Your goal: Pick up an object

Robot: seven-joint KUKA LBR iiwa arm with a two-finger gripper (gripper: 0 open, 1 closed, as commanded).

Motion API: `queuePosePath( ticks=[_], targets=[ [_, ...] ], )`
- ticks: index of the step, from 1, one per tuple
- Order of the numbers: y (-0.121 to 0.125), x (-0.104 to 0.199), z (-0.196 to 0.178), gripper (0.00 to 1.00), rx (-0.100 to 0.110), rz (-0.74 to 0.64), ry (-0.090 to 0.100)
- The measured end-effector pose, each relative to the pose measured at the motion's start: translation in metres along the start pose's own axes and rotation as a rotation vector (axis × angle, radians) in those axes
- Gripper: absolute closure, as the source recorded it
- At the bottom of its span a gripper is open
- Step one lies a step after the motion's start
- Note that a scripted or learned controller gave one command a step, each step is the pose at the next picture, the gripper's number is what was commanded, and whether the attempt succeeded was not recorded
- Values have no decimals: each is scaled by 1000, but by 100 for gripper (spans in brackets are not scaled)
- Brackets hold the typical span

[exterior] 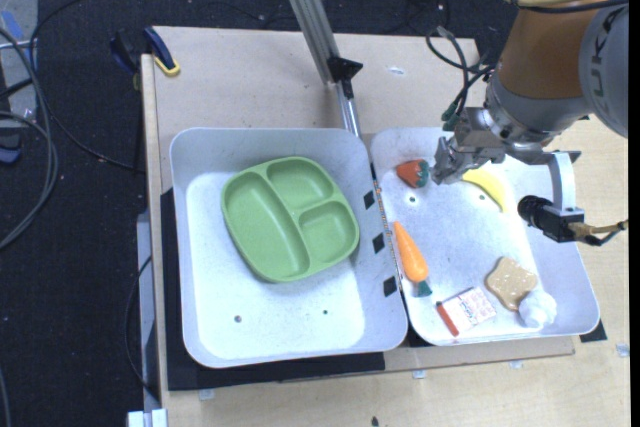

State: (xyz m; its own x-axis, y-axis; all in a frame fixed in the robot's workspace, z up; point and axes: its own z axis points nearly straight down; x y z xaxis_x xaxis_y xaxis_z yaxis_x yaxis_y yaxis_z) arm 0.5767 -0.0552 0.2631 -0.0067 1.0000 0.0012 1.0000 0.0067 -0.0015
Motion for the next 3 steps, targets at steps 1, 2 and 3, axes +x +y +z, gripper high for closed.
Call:
queuePosePath(
  ticks=[1,2,3],
  targets=[
    [-12,45,15,100,1,0,0],
    [-24,104,12,100,0,0,0],
    [-32,147,23,100,0,0,-1]
  ],
)
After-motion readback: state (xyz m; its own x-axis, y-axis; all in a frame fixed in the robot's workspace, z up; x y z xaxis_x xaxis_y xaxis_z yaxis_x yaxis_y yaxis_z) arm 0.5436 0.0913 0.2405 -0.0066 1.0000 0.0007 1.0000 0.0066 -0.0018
